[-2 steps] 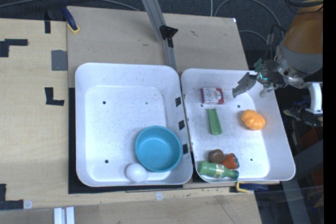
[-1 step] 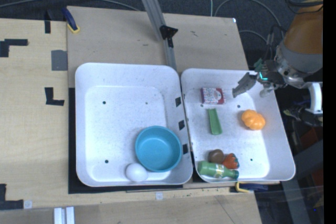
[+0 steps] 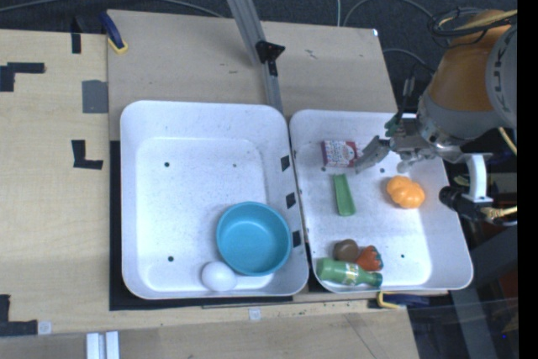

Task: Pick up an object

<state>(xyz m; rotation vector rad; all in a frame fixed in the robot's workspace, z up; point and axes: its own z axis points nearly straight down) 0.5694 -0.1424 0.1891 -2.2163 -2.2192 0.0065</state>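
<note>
My gripper (image 3: 367, 157) hangs beside the red-white packet (image 3: 339, 152), finger spread unclear, so I should center over it before descending.

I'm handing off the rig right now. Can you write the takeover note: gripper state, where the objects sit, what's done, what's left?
Gripper: low over the right bin, upper part, beside the small red-and-white packet. Nothing seen between its fingers; open or shut unclear.
Right bin: green stick mid-bin, orange fruit to its right, green bottle and brown and red pieces at the near edge.
Left bin: blue bowl, white ball.
Done: no pick visible.
Left: grasp and lift one object; the packet looks closest.
</note>
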